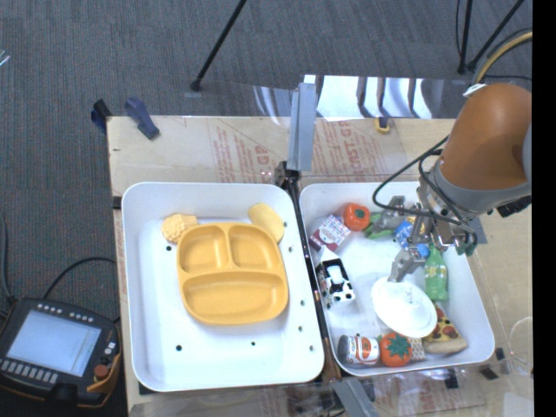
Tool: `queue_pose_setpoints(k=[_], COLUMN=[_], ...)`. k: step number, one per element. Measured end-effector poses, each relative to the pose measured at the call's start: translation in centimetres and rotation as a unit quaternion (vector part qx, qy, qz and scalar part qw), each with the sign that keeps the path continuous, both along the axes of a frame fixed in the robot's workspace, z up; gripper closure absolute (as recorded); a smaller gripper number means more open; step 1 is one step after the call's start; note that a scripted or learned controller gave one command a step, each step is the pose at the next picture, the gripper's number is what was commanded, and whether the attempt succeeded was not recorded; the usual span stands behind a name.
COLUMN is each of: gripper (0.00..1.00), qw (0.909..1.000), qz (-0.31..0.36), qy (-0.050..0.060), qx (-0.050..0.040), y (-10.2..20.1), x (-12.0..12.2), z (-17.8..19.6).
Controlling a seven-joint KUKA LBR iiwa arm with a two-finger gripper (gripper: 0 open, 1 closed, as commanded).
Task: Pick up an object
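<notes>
My gripper hangs over the middle of the right bin, below the orange wrist band. Right under and beside it lie a green bottle and a small blue item. A white bowl sits just below the gripper's tip. Further left in the same bin are a red tomato-like toy, a pink and white packet and a black and white cow toy. I see nothing clearly held.
Along the right bin's front edge lie a can, a small tomato and a pizza slice. The left bin holds a yellow divided plate and two yellow pieces behind it.
</notes>
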State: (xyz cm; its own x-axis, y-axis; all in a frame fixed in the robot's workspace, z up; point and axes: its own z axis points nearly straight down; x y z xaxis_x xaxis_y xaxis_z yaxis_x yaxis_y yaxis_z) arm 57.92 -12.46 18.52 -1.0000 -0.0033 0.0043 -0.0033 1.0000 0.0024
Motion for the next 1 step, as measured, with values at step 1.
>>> queue_pose_setpoints(k=[1], gripper=[0.0], qw=[0.9996], qz=[0.028], qy=[-0.003], qx=[-0.0005], y=[1.19], x=[5.12], z=[-8.07])
